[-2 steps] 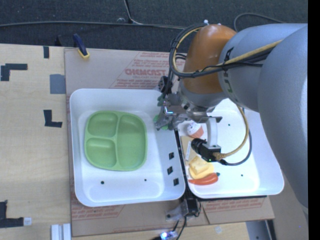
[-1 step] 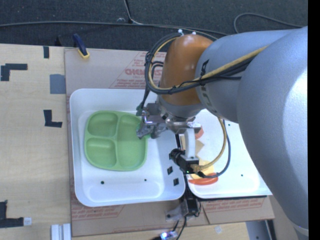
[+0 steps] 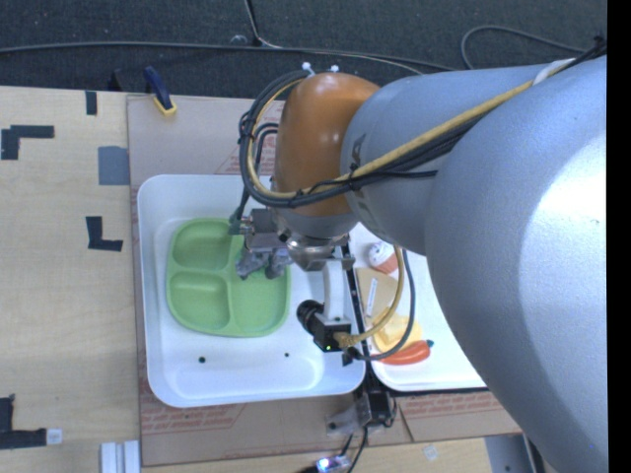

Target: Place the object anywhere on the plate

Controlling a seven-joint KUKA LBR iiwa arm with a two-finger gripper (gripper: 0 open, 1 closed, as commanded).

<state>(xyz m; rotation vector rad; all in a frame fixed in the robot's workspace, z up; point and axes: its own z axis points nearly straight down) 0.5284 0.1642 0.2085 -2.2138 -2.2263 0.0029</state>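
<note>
Beneath the dark metal tool (image 3: pixel 261 256) lies a smooth green plastic sectioned plate (image 3: pixel 212 279) in a glossy white plastic bin (image 3: pixel 237 377); the pale wooden bench (image 3: pixel 59 304) looks matt.

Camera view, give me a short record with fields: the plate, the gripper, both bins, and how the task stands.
plate: green divided plate lying in the left bin
gripper: gripper over the plate's right edge; what it holds cannot be told
right bin: right bin largely covered by the arm; orange and red items near its front edge
task state: no object seen lying on the plate's visible compartments
</note>
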